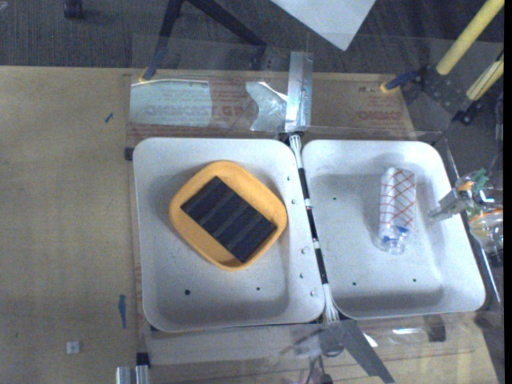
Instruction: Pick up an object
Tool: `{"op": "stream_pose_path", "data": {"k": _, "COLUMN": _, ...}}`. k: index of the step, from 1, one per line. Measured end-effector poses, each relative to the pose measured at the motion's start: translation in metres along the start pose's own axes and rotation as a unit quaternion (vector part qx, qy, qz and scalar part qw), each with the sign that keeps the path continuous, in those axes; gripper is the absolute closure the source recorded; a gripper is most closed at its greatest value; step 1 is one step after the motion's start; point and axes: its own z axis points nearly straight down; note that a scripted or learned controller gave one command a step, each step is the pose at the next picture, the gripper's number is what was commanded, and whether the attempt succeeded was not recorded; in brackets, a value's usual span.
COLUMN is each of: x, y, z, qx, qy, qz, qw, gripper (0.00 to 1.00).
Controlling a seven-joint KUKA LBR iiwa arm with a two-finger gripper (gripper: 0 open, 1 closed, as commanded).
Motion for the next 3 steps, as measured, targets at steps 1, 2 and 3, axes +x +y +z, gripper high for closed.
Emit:
{"op": "stream_pose_path", "data": {"k": 1, "x": 0.027, "y": 0.063, "z": 0.127, "qx": 0.000, "qy": 0.000, "qz": -0.105, "qw": 0.9945, "gripper": 0.00}}
{"op": "stream_pose_path", "data": {"k": 2, "x": 0.029, "y": 0.084, "z": 0.147, "qx": -0.012, "qy": -0.005, "qz": -0.136, "qw": 0.9906, "gripper": 0.00}}
{"op": "stream_pose_path", "data": {"k": 3, "x": 0.030, "y": 0.097, "z": 0.150, "qx": 0.001, "qy": -0.006, "qz": -0.191, "qw": 0.9815, "gripper": 0.00}}
